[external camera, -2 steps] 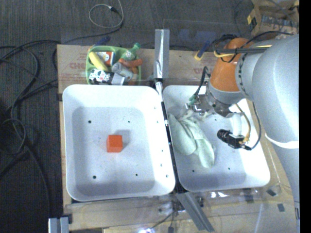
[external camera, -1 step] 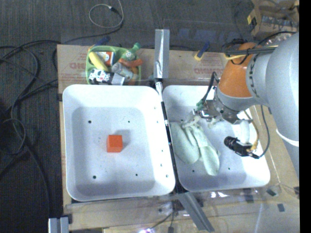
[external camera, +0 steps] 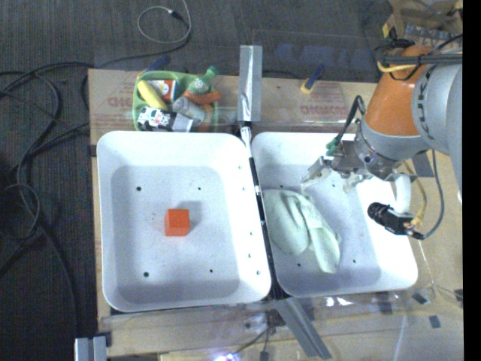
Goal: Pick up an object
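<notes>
While the grey arm with the orange band (external camera: 396,107) reached in from the right, its two-finger gripper (external camera: 331,175) hung over the far part of the right shallow white bin (external camera: 379,277), fingers spread apart with nothing between them. A pale green, soft, crumpled cloth-like object (external camera: 302,229) lay in that bin toward its left wall, running from mid-bin to the near side; the gripper was near its far end but apart from it. The left shallow white bin (external camera: 120,277) held one small orange-red cube (external camera: 177,222), sitting a little left of centre on the floor, well apart from the walls. Beyond the far edge of the left bin, a small green basket (external camera: 140,96) on the bench held mixed toys, yellow, orange and white among them; individual pieces could not be made out.
</notes>
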Controlling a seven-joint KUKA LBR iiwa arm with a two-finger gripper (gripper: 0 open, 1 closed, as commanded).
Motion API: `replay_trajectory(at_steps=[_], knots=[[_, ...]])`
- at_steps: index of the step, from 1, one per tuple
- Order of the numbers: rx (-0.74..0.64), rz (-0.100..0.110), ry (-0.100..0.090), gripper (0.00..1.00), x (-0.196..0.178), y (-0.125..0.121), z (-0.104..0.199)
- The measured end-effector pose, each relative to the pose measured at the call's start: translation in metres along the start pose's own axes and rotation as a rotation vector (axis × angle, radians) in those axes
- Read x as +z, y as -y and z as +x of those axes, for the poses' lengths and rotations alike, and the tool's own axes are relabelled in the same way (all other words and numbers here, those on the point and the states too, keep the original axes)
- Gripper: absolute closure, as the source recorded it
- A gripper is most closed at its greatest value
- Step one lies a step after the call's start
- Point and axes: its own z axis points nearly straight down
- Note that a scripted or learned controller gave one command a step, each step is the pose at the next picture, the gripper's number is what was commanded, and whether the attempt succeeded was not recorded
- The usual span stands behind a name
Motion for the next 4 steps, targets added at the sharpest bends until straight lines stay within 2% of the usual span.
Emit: replay_trajectory(at_steps=[1,2,3,4], knots=[[-0.062,0.000,0.000,0.00,0.021,0.023,-0.018],[-0.081,-0.007,0.002,0.00,0.087,-0.019,0.016],[-0.038,0.001,0.000,0.00,0.068,0.029,0.000],[-0.007,-0.027,0.001,0.00,0.091,0.042,0.004]])
